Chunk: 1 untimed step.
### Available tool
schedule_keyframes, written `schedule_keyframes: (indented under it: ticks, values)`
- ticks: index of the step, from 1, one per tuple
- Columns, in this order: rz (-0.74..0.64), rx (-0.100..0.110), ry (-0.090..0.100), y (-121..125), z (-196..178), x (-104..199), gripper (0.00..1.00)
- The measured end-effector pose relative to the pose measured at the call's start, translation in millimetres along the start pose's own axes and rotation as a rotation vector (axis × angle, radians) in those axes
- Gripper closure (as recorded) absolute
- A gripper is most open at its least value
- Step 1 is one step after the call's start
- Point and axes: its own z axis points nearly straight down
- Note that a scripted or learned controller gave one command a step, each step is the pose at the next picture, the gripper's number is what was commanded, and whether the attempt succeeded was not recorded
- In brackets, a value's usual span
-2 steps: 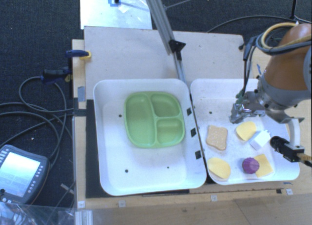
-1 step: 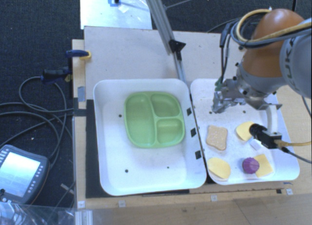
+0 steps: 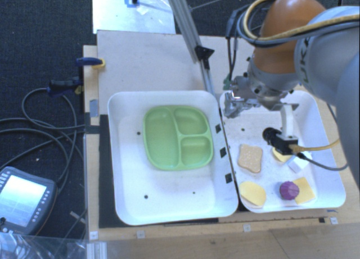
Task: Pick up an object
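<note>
My gripper (image 3: 232, 105) hangs over the far left corner of the right bin (image 3: 326, 140), above bare bin floor. Toward the near side of that bin lie a slice of toast (image 3: 250, 158), a yellow round piece (image 3: 253, 194), a purple knob-like thing (image 3: 288, 190) and a yellow slice (image 3: 305, 190). Another yellow bit (image 3: 279, 154) and a small white block (image 3: 296, 164) lie just behind them, partly hidden by the arm's gear. All of these are well apart from the gripper, nearer the front.
The left bin (image 3: 126, 162) holds a green divided plate (image 3: 179, 137) near its middle. A slanted metal pole (image 3: 183, 16) crosses above the bench behind the bins. The arm's bulk covers the far right of the right bin.
</note>
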Motion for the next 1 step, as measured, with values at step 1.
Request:
schedule_keyframes:
  ticks: [1]
  values:
    - [0.002,0.0,-0.001,24.8,0.0,38.4,1.0]
